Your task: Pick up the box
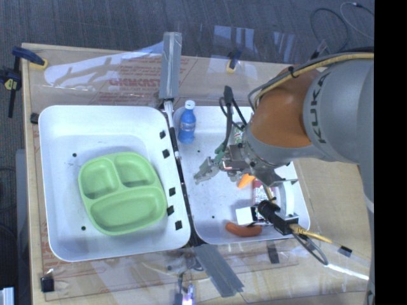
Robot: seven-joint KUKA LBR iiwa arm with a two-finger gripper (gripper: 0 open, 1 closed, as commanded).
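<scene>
The box (244, 215) is small and white with a dark side. It lies near the front of the right bin (210, 224), just above a reddish sausage (243, 229). My gripper (208, 169) hangs over the middle of the right bin, to the upper left of the box and apart from it. Nothing shows in the gripper. The grey and orange wrist (283, 122) covers the bin's right part. A black fitting on the arm (276, 217) overlaps the box's right edge.
A blue bottle (187, 122) lies at the back left of the right bin. An orange piece (247, 181) sits under the wrist. The left bin (57, 234) holds a green divided plate (121, 192). Cables trail at the front right.
</scene>
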